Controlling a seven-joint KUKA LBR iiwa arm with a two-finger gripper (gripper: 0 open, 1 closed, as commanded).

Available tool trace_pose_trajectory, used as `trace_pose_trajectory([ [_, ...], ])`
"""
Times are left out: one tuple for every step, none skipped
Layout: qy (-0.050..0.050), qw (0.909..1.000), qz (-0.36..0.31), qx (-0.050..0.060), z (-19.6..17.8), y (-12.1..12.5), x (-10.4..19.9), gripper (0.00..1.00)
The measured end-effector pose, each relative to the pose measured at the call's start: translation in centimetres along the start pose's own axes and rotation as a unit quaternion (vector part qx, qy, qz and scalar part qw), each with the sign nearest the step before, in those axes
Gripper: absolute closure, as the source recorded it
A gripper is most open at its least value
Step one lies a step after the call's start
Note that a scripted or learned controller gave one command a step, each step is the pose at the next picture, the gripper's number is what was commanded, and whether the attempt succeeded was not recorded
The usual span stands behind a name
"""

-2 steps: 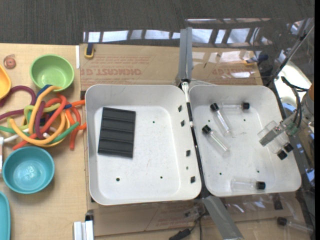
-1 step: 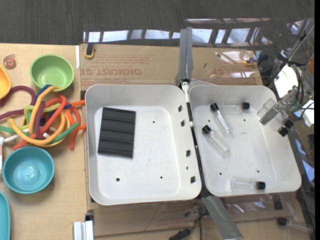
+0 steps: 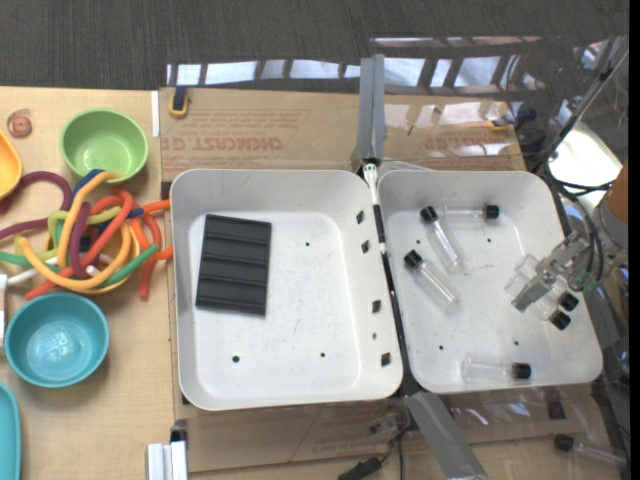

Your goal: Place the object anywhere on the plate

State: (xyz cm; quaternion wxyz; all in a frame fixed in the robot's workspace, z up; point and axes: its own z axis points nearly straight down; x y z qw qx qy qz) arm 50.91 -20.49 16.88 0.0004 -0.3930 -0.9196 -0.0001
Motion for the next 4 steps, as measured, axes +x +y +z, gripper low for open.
trace_pose_trajectory([
  [-0.001,0.9999,-0.017,-0.001,-1.8,1.4,-3.6,1.00],
  [0.000,0.9949,-0.101,0.000,0.5,-3.4,0.9,1.00],
  [-0.001,0.9903,-0.139,0.000,-2.3,-0.4,-2.0,1.00],
  [0.000,0.9836,-0.181,0.000,-0.3,-1.7,-0.7,1.00],
])
